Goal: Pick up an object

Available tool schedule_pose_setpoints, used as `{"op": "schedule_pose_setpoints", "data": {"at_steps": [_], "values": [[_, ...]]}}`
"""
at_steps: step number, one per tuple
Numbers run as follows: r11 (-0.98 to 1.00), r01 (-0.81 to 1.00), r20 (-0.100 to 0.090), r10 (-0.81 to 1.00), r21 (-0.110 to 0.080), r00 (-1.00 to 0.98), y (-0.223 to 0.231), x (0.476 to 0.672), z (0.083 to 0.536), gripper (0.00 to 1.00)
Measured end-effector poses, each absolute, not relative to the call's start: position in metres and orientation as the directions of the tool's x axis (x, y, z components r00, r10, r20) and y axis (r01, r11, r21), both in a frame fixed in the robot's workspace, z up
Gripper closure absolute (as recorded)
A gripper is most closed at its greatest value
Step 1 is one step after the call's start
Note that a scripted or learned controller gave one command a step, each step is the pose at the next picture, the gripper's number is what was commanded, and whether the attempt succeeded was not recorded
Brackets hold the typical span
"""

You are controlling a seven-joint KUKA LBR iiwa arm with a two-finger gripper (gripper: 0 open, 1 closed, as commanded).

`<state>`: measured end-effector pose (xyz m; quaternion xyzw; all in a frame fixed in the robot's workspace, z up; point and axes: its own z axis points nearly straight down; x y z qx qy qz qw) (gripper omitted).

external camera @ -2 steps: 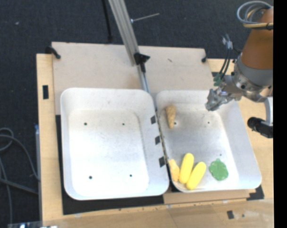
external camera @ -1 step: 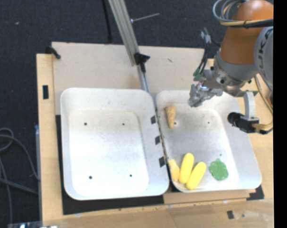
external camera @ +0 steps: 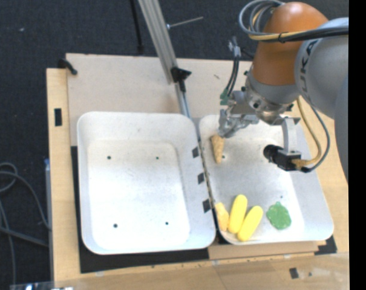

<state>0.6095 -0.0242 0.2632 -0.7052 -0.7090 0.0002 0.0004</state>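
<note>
**Gripper low over the right bin, tan piece just below it**

While I watch from the overhead feed, the arm (external camera: pixel 303 53) comes in from three o'clock and its gripper (external camera: pixel 229 125) sits at the upper left corner of the right bin (external camera: pixel 303 198). At the gripper's six o'clock lies a small tan cone-shaped object (external camera: pixel 217 148), close under the fingertips and hard by the bin's left wall. I cannot tell whether the tips touch it, and I see nothing held between the fingers. Their spread is hidden by the wrist hardware, so I cannot tell how the jaws stand.

Toward six o'clock in the same bin, along the near rim, two yellow pieces (external camera: pixel 244 216) lie side by side and touching, both tilted. A smaller orange-yellow piece (external camera: pixel 221 216) sits at their nine o'clock against the bin's left wall. At their three o'clock, just beside them, is a green lumpy object (external camera: pixel 279 215).

A black fitting (external camera: pixel 282 156) hangs off the wrist at the gripper's four o'clock. The left bin (external camera: pixel 137 180) lies at nine o'clock of the right one, their rims meeting. A grey metal rail (external camera: pixel 161 38) slants in from twelve o'clock.
</note>
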Motion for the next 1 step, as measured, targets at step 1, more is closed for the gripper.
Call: {"op": "schedule_pose_setpoints", "data": {"at_steps": [1], "values": [[0.007,1.0,0.0,1.0,0.001,-0.007,0.0353,0.6268,0.2545,1.0]]}}
